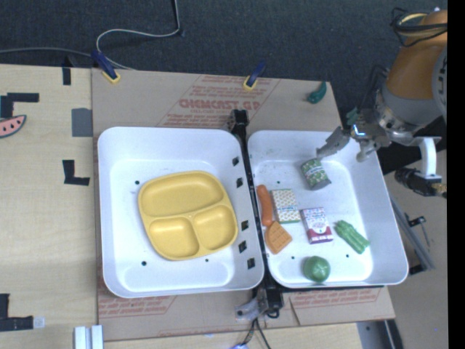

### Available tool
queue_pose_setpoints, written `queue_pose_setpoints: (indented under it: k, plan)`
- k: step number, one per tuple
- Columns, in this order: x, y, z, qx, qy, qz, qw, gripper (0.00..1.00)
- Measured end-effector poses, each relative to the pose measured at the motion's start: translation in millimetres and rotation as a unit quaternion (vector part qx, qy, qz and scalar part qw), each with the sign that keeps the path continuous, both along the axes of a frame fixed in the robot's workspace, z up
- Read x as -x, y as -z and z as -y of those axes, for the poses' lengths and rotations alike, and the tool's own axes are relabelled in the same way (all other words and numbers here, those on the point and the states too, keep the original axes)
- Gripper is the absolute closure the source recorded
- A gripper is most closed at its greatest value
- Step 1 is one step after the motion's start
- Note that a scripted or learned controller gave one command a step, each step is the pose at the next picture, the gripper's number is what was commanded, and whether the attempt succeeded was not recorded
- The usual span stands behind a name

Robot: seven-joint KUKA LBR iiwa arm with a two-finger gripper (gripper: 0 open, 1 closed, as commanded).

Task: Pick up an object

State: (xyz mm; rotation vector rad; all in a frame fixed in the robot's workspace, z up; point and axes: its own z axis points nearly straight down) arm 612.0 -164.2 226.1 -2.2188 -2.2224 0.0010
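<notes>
Since gripper (347, 142) hangs fingers spread, empty, above right bin (385, 217): drop straight onto green packet (314, 173), centre it, then clench.

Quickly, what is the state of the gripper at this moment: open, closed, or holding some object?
Gripper: open, fingers spread, holding nothing, above the right bin's back part, near the green packet.
</notes>
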Motion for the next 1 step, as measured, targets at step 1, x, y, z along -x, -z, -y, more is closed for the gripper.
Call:
queue_pose_setpoints:
  k: [1]
  plan:
    - [-11.8, 139.5, 7.6, 0.0006, 0.0, 0.002, 1.0, 0.0]
